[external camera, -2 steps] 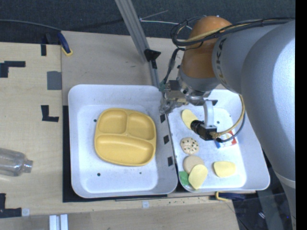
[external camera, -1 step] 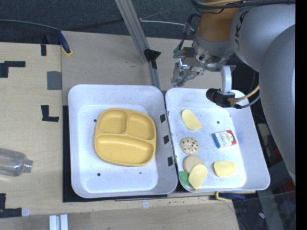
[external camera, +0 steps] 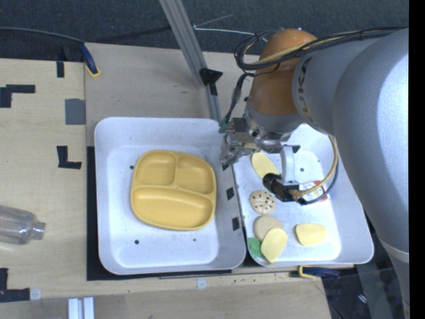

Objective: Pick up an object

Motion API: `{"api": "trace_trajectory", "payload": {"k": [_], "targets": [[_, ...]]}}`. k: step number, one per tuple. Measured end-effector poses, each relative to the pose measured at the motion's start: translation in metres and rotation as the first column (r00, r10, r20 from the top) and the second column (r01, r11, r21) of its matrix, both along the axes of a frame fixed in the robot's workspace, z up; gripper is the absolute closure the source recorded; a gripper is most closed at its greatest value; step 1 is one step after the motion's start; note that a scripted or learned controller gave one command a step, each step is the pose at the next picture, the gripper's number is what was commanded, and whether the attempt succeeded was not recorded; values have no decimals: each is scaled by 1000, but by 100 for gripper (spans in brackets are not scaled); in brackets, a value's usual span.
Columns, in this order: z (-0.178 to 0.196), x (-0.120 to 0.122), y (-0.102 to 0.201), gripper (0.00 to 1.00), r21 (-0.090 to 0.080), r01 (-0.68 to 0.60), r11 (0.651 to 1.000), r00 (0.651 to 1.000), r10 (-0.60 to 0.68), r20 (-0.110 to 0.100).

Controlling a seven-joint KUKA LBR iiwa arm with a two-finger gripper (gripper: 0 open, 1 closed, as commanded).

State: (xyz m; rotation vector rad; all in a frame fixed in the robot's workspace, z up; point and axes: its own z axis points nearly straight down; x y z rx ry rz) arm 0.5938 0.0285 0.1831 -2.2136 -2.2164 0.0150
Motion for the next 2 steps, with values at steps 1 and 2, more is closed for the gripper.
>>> {"api": "trace_trajectory", "payload": {"k": [1,2], "targets": [[101,45,-48,100,-2,2,1000,1000,-2,22],[58,24,-86,100,-2,4,1000,1000,-4,7]]}}
